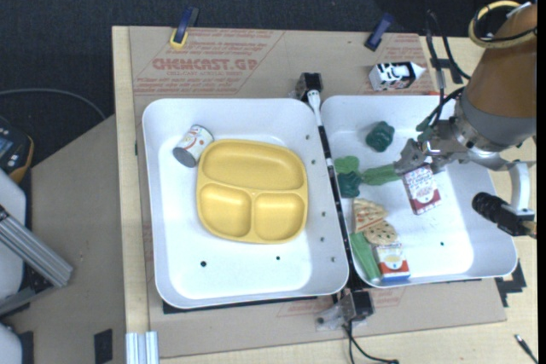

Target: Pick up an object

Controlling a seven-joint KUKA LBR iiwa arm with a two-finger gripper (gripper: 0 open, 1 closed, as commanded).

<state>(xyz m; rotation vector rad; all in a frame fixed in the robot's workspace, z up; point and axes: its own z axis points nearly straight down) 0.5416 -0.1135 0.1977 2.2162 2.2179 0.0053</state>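
My gripper (424,161) hangs over the middle of the right bin (478,256). A small red and white packet (421,189) sits right under it, its top edge tucked between the fingers, so the gripper is shut on it. Close to the left of the packet lie a green toy piece (351,177) and a dark green round lump (380,135).
A cracker-like wedge (374,219), a green strip (363,250) and a small orange and white box (392,262) lie at the right bin's front left. The left bin (171,260) holds a yellow divided plate (252,189) and a small can (192,145). A black and white object (397,74) sits behind the bins.
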